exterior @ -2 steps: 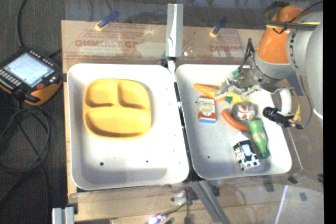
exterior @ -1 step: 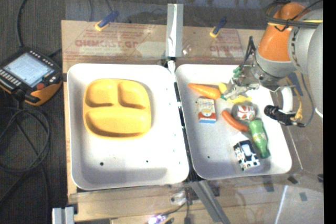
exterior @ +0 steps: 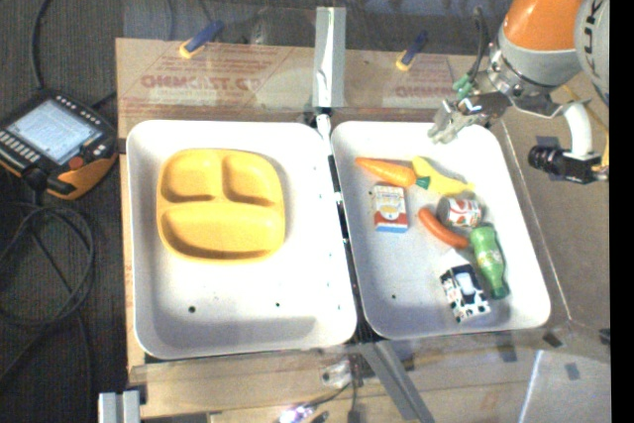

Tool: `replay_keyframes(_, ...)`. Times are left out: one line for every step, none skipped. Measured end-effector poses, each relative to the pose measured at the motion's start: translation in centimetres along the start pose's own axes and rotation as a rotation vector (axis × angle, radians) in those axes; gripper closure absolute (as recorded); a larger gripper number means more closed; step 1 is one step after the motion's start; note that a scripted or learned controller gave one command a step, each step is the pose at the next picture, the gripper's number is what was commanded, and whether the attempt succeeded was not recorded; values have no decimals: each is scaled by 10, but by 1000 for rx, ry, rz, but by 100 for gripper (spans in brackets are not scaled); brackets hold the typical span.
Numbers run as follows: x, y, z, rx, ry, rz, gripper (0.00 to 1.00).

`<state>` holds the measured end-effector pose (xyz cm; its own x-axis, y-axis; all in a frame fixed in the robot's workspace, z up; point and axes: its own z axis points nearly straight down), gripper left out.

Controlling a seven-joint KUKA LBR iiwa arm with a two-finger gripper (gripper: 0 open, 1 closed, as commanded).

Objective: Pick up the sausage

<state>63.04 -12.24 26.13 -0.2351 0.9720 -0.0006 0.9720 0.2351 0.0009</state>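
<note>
Sausage, one, among six items in right bin.

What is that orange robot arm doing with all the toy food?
The robot arm is trying to pick up the sausage. Its pincer hangs over the top edge of the right bin with nothing between its fingers. The sausage lies in that bin beside a can, with a carrot, a small carton and a green bottle nearby. The left bin holds a yellow tray.
</note>
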Motion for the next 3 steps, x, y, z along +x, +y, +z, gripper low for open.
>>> replay_keyframes(29, 46, -10, 1, -2, -47, 100)
replay_keyframes(-35, 25, 75, 3, -2, -49, 100)
replay_keyframes(-71, 8, 77, 2, -3, -179, 100)
